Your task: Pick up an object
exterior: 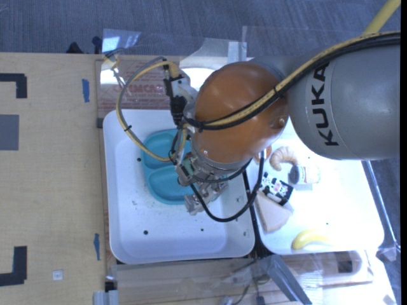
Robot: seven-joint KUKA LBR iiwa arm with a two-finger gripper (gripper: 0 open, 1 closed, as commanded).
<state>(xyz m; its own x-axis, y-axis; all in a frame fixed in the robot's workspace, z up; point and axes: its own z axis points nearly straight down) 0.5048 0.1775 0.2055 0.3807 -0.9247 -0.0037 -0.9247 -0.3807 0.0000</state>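
Observation:
Two blue shallow dishes (160, 164) lie in the left white bin (127, 234), one behind the other. My gripper (194, 202) hangs low in that bin, just right of the nearer blue dish, under the orange wrist band (235, 113). The arm hides what sits between the gripper and the dish. In the right bin (356, 234) lie a yellow banana-like piece (310, 238), a tan wedge (275, 216), a small black-and-white printed item (277, 189) and a pale curved piece (284, 156).
The big grey arm (356, 100) covers the upper part of the right bin. Yellow and black cables (137, 84) loop over the back of the left bin. A wooden board (48, 170) lies to the left of the bins.

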